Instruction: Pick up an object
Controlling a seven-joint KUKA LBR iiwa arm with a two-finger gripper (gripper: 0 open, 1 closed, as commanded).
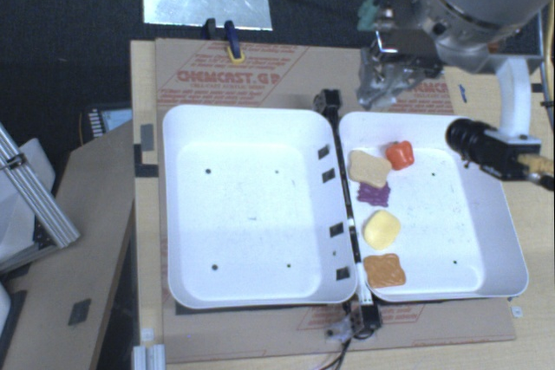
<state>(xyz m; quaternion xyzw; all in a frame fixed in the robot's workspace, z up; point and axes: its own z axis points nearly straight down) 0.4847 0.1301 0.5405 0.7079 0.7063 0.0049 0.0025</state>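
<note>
Left bin (247,212): I see nothing in it. Right bin (468,221): five pieces crowd its left wall, tan (368,168), orange-red (399,154), purple (374,193), yellow (381,230), brown (384,270). Tool (388,82): poised above the bin's far rim; I cannot tell how its jaws stand. Risk, in my judgement: the tan, red and purple pieces touch, so I may nudge neighbours or strike the wall.

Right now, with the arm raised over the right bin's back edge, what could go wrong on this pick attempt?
1. The tan piece, orange-red piece and purple piece crowd together, so the gripper may nudge or take two.
2. The yellow piece and brown waffle piece lie close to the bin's left wall, which may block a finger.
3. The pieces look low and flat, so a grasp may slip off.
</note>
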